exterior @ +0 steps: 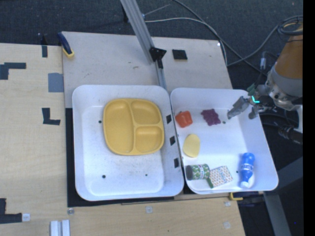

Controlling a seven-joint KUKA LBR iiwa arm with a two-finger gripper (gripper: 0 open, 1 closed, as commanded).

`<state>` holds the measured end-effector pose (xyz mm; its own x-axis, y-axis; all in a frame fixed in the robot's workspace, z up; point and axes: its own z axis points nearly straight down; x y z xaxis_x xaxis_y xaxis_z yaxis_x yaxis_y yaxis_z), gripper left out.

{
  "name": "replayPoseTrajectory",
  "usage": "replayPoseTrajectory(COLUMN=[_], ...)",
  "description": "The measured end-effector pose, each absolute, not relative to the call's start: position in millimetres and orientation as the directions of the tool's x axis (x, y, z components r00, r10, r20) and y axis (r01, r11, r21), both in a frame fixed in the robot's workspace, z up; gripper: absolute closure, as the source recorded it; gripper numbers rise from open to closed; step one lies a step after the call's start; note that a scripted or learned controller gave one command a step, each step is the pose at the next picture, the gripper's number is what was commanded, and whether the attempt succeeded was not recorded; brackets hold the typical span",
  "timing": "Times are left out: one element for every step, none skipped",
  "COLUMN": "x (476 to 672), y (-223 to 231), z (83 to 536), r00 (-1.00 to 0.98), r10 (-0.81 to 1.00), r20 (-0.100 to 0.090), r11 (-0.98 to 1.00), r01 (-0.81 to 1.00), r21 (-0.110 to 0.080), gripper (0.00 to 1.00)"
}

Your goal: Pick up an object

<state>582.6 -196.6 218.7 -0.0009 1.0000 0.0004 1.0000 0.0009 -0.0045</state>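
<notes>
Claw (244,108) hovers over the upper right part of the right bin (261,146); whether it is clenched I cannot tell. Nearest object is the purple piece (210,116), lying on the bin floor just to its left in the camera view.

- Orange block (183,118), right bin, upper left
- Purple lump (210,116) beside it
- Yellow lemon (191,145), mid-left
- Green can (197,171) on its side
- Patterned packet (220,175)
- Blue bottle (246,169), lower right
</notes>
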Motion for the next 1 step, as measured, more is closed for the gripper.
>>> replayPoseTrajectory(x=[583.5], y=[-196.6], z=[220.2], r00=[-0.001], r10=[1.0], r20=[0.0], r11=[0.001], r01=[1.0], r21=[-0.001], gripper=[0.0])
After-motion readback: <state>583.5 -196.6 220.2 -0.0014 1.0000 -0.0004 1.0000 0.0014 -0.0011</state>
